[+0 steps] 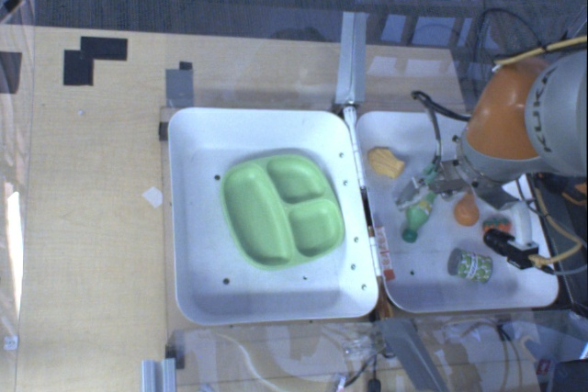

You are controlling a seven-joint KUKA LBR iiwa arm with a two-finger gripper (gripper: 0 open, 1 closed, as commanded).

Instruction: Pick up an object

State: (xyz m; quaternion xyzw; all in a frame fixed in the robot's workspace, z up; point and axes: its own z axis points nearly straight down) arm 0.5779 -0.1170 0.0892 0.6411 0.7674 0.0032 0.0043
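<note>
Objects lie scattered in the right bin [432, 294], in the right half of the frame: a yellow piece [386, 162] at the bin's upper left, a green bottle [416, 220] near its middle, an orange piece [467, 211] to the right of the bottle, a green patterned can [470, 266] lying on its side toward the lower right, and a small red and green thing [497, 223] partly hidden by the arm's cabling at the right.

The arm [542, 119] comes in from the right edge, its orange band over the bin's upper right. The gripper [424, 188] hangs over the middle of the right bin, directly above the top end of the bottle and just left of the orange piece. I cannot tell whether it is parted or closed, nor whether it touches the bottle; from this slant the metal parts blur together.

The left bin [197, 289] sits in the centre of the frame and holds a green tray [280, 208] with three compartments, lying flat and a little turned. The two bins touch along a shared edge. The bench [92, 225] is pale wood, with black marks [92, 58] at the upper left.
</note>
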